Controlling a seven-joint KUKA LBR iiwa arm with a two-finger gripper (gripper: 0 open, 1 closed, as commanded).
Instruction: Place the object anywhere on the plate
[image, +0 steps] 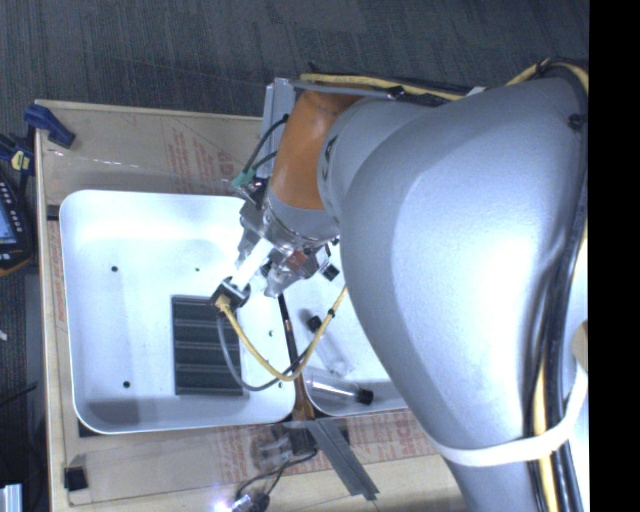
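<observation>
Flat in the lower middle of the smooth shallow white bin (110, 230): a dark grey ribbed rectangular slab (207, 346). The pincer (283, 268) hangs just to its upper right; whether it is wide or narrow cannot be told. Pale board counter (150, 150), dark carpet (150, 50) at the top of the frame.

A dark grey, ribbed rectangular plate (205, 345) lies flat on the floor of the left white bin (130, 260), towards its lower right corner, while a slim pale object with a black end (345, 393) lies in the right white bin (350, 365), apart from the plate
</observation>
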